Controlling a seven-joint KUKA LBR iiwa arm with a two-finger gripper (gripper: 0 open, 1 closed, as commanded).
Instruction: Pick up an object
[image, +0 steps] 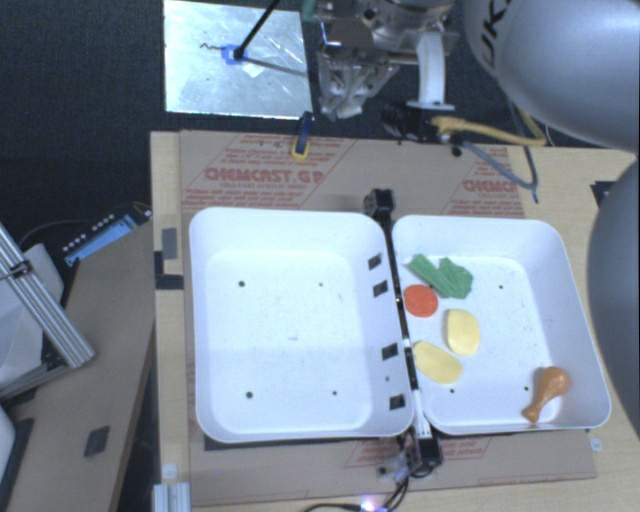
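Gripper: the gripper (343, 98) hangs at the top of the view, above the cardboard behind the bins, well apart from every object; nothing is between its fingers, and whether they are open or closed I cannot tell.
Arm: the grey arm (560, 60) fills the upper right corner, with a yellow cable (480, 128) trailing beside it.
Right bin: the right bin (560, 250) holds five objects.
Green piece: a green piece (442, 274) lies near the bin's back left.
Red disc: a red disc (421, 301) sits just in front of the green piece, by the divider.
Yellow pieces: one yellow piece (462, 331) lies right of the disc; another (437, 362) lies just in front, nearly touching it.
Drumstick: a brown drumstick (546, 391) rests in the front right corner.
Left bin: the left bin (290, 320) sits beside the right, joined by black clips (385, 320).
Base: both stand on printed cardboard (260, 170).
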